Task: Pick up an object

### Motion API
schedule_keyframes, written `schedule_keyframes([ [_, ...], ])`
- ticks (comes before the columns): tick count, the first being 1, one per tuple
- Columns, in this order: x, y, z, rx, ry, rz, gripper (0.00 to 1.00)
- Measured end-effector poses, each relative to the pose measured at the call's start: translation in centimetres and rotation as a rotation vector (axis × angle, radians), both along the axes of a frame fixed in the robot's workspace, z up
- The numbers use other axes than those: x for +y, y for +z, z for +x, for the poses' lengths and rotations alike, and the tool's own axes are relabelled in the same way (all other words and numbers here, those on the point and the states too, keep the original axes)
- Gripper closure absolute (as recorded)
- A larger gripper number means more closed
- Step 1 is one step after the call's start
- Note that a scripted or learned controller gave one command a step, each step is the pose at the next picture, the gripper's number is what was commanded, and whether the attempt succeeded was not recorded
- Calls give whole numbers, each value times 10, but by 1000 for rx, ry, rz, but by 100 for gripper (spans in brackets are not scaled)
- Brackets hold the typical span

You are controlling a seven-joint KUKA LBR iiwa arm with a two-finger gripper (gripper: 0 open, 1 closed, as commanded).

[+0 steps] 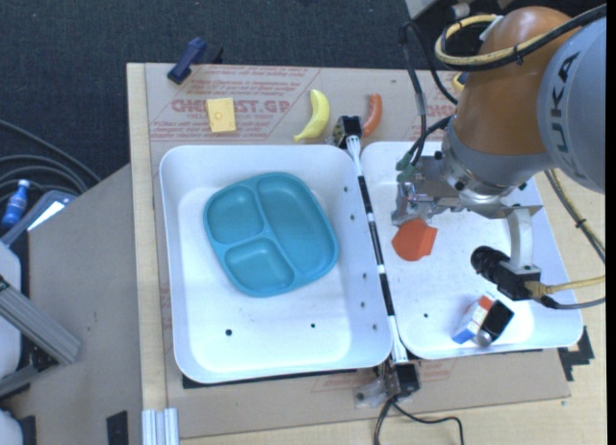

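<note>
An orange-red block (415, 240) lies in the right bin (539, 337), near its left wall. My gripper (408, 208) hangs directly over the block's upper edge, at or just above it, with the grey and orange arm covering the bin's far half. A small blue, white and red object (481, 322) lies near the bin's front edge. The left bin (192, 337) holds a blue divided plate (269, 232).
Behind the bins, on the cardboard, lie a yellow banana (313, 116), an orange carrot-like piece (372, 114), a yellow square block (221, 117) and a dark blue object (186, 60). A black fitting with a yellow cable (500, 272) sits over the right bin's right side.
</note>
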State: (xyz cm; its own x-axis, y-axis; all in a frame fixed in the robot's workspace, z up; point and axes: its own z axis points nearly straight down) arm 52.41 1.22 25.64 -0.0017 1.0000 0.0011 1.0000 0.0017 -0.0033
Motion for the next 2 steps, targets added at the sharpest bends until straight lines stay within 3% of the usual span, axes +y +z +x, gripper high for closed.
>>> schedule_keyframes([
  [1, -18, 7, 1, -4, -2, -2, 100],
  [2, 20, 8, -37, 1, -1, 0, 100],
])
